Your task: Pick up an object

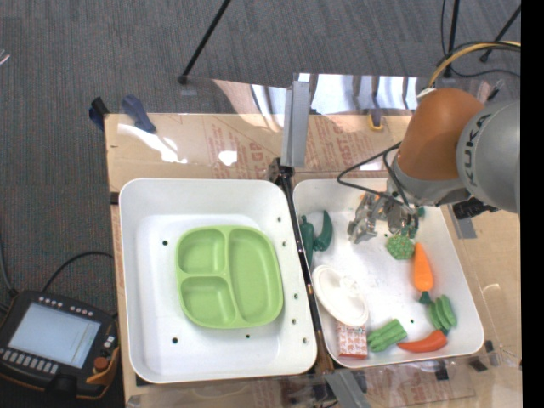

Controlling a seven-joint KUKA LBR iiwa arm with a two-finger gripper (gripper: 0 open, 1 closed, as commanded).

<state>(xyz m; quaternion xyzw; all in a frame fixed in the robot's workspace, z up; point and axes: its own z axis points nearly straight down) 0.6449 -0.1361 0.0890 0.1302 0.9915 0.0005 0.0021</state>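
Step in hand: approach, nothing lifted yet. Gripper (374, 219) hangs low in the right bin (463, 266); whether the fingers are apart or closed cannot be told.

Candidate: green strawberry-like toy (400, 246), just below-right of the fingers. Next move, by judgement: shift over it, descend, close.

Nearby: orange carrot (422, 268) just beyond the toy, likely to crowd a grasp; dark green piece (322, 230) to the left; white lid (339, 295) below; red chilli (422, 342) and carton (352, 340) well apart. Left bin (144, 219) on the desk (170, 147) carries a green divided plate (229, 276).
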